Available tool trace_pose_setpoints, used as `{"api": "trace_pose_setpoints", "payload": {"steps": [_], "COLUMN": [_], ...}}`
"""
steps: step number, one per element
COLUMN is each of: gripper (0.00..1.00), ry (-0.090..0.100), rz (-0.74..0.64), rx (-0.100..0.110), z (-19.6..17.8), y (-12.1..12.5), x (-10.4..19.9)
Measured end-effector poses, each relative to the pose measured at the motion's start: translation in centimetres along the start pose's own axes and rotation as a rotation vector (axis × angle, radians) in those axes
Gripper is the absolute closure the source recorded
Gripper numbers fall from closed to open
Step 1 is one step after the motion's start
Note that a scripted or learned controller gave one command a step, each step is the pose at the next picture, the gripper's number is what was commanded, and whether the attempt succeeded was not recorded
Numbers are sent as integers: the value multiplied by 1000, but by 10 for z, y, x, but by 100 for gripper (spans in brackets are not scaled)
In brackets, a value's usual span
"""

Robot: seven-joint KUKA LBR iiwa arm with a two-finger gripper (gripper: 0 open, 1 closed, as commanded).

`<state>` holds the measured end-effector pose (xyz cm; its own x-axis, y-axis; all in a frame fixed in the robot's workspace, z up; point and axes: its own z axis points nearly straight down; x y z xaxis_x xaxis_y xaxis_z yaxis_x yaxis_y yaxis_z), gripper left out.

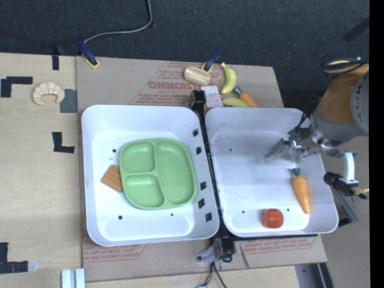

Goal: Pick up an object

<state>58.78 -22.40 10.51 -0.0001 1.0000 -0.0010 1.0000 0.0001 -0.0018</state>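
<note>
My gripper (pixel 276 153) hangs over the right bin (pixel 240 131), near its middle right, reaching in from the arm at the right edge. An orange carrot (pixel 301 192) lies just below and to the right of the gripper, apart from it. A red tomato (pixel 273 218) sits near the bin's front edge. I see nothing held in the gripper.
The left bin (pixel 102 125) holds a green divided plate (pixel 158 173) with a tan wedge (pixel 112 177) tucked at its left side. Behind the bins lie a bread roll (pixel 197 74), bananas (pixel 228 81) and a small box (pixel 210 95). A croissant (pixel 49 93) rests at far left.
</note>
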Motion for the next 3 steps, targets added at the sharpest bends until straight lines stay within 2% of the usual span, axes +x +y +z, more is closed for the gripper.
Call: {"api": "trace_pose_setpoints", "payload": {"steps": [1,2,3], "gripper": [0,0,0], "ry": [0,1,3], "rz": [0,-1,0], "rx": [-2,0,0], "z": [-87,-62,14], "y": [-48,-54,-69], "x": [0,1,1]}}
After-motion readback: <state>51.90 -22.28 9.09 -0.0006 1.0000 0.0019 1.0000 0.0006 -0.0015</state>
